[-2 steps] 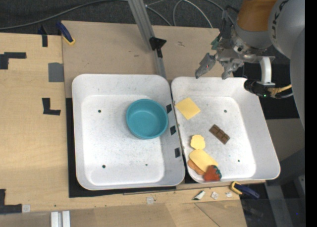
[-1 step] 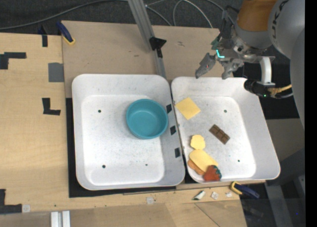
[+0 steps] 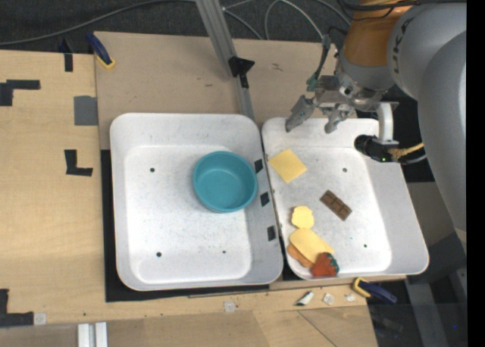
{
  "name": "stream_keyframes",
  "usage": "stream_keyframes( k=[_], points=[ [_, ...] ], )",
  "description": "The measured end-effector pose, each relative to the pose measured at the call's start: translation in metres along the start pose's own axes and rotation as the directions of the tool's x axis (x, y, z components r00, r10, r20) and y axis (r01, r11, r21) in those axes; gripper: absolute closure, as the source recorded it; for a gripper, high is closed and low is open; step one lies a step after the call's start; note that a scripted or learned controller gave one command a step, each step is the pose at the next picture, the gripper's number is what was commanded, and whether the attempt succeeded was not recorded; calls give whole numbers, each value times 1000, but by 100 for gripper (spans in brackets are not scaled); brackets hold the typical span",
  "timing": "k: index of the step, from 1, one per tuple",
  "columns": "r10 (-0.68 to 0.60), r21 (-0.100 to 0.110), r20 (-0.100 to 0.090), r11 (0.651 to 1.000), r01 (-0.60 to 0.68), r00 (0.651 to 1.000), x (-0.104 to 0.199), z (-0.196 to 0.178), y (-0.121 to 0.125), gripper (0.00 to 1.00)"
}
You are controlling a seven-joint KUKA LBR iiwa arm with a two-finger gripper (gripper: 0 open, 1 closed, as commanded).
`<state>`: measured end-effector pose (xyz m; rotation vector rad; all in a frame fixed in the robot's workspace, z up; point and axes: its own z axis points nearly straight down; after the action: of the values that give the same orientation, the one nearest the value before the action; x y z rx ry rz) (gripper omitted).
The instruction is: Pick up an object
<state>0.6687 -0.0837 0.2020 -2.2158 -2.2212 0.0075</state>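
A pale wooden table (image 3: 174, 73) carries black tape marks (image 3: 72, 162) along its left part. A slanted grey metal pole (image 3: 216, 27) crosses its upper middle, ending at a black clamp (image 3: 241, 67). Thin cables (image 3: 151, 8) trail over the dark floor behind. Blue-and-yellow clips (image 3: 101, 50) sit at the table's upper-left corner and lower right.

Arm (image 3: 432, 50) cropped at right edge.
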Motion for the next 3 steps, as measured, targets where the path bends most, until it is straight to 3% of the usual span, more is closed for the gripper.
stream_keyframes(
  k=[2,3],
  points=[
    [0,-3,1,1000,0,1000,-5,115,0,0],
    [-1,-5,0,1000,1,1000,-4,102,0,100]
  ],
)
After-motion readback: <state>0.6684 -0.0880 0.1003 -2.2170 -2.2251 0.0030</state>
